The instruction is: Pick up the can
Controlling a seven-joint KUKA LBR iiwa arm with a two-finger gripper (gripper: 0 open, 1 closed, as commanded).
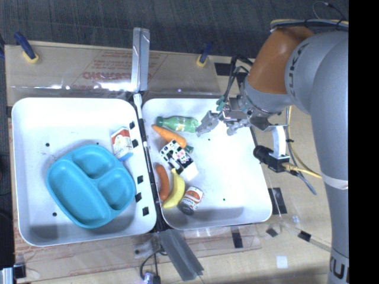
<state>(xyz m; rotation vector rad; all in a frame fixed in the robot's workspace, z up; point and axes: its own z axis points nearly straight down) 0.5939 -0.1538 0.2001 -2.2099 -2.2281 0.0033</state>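
The can point(190, 199) lies on its side near the front edge of the right bin point(249, 188), with a red and white label and a dark end, right next to a banana point(173, 191). My gripper point(219, 125) hangs over the back middle of the right bin, well behind and to the right of the can. Its two fingers are spread open with nothing between them. One fingertip point(206, 125) is close to the green bottle point(177, 123).
The right bin also holds a carrot point(170, 135), a black and white patterned box point(176, 155) and an orange sausage point(161, 181). In the left bin point(29, 135) sit a blue divided plate point(89, 185) and a small carton point(122, 142). The right half of the right bin is bare.
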